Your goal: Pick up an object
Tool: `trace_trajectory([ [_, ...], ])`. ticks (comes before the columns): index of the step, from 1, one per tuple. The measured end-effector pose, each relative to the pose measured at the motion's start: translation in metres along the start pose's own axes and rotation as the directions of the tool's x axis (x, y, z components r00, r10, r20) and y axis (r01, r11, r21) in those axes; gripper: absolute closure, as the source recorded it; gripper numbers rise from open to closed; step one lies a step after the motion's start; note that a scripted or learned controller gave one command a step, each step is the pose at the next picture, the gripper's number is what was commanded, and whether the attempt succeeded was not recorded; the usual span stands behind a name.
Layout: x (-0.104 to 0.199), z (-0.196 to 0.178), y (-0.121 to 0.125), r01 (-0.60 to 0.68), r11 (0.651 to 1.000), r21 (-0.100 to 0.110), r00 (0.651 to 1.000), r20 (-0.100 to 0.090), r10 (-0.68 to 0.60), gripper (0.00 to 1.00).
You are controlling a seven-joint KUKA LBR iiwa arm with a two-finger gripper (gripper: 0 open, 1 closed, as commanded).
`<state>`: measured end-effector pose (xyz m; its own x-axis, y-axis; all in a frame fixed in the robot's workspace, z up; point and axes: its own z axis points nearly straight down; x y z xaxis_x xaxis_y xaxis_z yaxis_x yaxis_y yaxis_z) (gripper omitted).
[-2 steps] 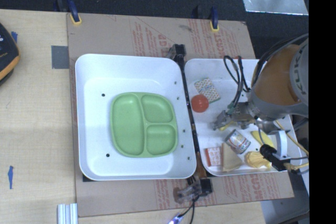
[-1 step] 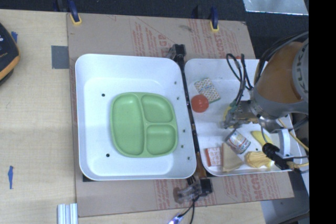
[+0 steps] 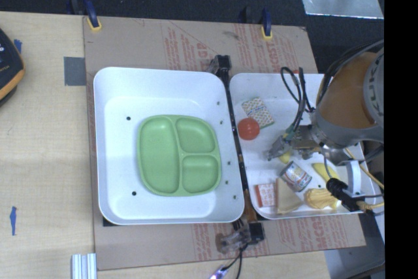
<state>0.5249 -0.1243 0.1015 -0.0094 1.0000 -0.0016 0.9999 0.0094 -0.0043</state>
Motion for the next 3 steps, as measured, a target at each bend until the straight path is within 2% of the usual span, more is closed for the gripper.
trace_trajectory([
  [1,-0.001,-0.01,0.0,0.003,1.0,0.001,1.0,0.002,-0.003,1.0],
  [2,0.043,-0.091,0.024,-0.005,1.0,-0.003,1.0,-0.002,0.005,1.0],
  [3,-0.028,-0.049,0.067,-0.007,1.0,-0.002,1.0,-0.001,0.007,1.0],
])
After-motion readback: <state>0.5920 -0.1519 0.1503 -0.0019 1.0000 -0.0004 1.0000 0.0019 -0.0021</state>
